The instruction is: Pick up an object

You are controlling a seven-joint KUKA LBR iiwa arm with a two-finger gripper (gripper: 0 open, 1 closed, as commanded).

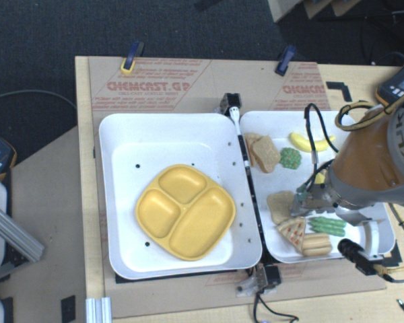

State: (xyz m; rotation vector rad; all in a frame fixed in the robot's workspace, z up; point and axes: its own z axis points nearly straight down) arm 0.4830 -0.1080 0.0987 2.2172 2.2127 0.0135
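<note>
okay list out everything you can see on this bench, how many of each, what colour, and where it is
Bins: 2, white, side by side on the bench.
Divided plate: 1, yellow, left bin.
Bread slice: 1, brown, right bin, far end.
Broccoli: 1, green, beside the bread.
Banana: 1, yellow, right bin, far end.
Pizza slice: 1, orange, right bin, near end.
Green beans: 1 bunch, green, beside the pizza.
Hot dog bun: 1, tan, near edge.
Clamps: 2, blue, bench's far edge.
Gripper: 1, grey, low over the right bin.

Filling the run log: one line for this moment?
arm: over right bin | hand: low by tan slice | grasp: unclear | yellow tray: left bin
</note>
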